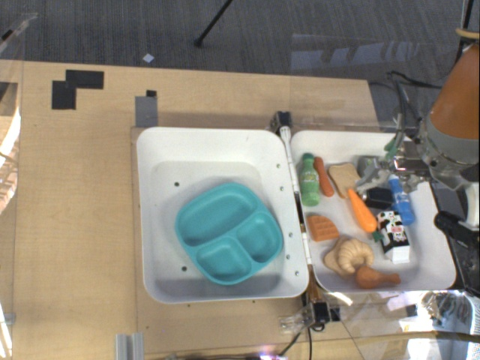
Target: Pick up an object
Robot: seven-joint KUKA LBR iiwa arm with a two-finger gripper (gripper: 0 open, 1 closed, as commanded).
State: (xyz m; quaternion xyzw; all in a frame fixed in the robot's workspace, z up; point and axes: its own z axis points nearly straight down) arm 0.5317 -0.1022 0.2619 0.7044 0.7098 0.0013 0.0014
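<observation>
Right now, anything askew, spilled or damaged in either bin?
Nothing looks spilled or broken. The right bin is crowded: a green bottle, carrot, croissant, waffle piece and milk carton lie jumbled, some touching. The teal divided plate sits at a slant in the left bin.

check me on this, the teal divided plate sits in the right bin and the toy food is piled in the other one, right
Not quite. The camera view shows the teal divided plate in the left bin, not the right. The toy food, such as the carrot and the green bottle, lies in the right bin.
</observation>
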